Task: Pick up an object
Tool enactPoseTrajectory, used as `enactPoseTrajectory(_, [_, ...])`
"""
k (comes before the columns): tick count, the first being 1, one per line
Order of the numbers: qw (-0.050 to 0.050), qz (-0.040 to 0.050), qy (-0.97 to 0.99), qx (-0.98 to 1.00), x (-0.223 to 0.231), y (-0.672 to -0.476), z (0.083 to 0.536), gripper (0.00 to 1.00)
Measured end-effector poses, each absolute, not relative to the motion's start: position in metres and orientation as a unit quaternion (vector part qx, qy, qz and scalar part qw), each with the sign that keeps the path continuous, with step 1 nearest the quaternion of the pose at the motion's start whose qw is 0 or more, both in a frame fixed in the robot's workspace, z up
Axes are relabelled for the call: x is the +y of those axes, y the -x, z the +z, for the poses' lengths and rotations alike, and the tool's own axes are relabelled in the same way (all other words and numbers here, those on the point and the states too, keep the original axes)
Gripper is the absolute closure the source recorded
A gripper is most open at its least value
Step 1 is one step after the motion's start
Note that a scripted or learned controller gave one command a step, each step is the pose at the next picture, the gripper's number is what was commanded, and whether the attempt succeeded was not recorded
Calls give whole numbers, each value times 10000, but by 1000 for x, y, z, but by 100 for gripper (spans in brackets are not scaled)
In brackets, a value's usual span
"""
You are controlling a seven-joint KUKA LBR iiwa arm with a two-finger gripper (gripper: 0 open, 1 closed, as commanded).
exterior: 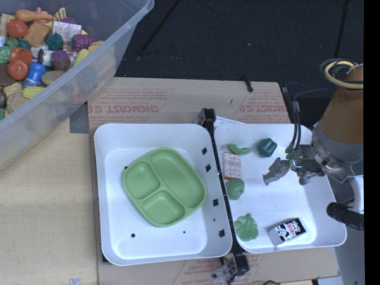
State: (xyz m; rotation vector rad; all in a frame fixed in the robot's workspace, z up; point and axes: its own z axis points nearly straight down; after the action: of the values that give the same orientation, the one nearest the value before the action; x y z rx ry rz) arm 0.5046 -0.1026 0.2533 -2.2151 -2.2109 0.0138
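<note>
A: Where do the pickable things lie?

B: All in the right-hand shallow white bin [320,233]. A small dark teal block [266,146] sits near the far wall, with a curved green pod-shaped toy [238,149] just beside it. A red and white printed packet [231,165] lies against the divider, a rounded green lump [235,189] just below it. Nearer the front are a leafy green lettuce-like toy [246,227] and a black and white printed box [288,230].

A: And the gripper?

B: The grey two-finger gripper [275,173] hangs over the bin's middle, between the teal block and the printed box, apart from both. Nothing sits between its fingers; whether they are spread or closed I cannot tell from this angle.

A: The rest?

B: The left-hand white bin [113,230] holds a light green plastic plate with three compartments [164,186]. Both bins rest on brown printed cardboard [154,103]. At the far left stands a large clear plastic tub [113,46] full of mixed toy food.
</note>
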Motion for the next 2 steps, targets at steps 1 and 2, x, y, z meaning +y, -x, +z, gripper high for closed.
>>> enactPoseTrajectory(1, [18, 10, 7071, -7071, -103, -506, 259, 0])
enactPoseTrajectory(2, [27, 15, 7070, -7072, -95, -500, 209, 0])
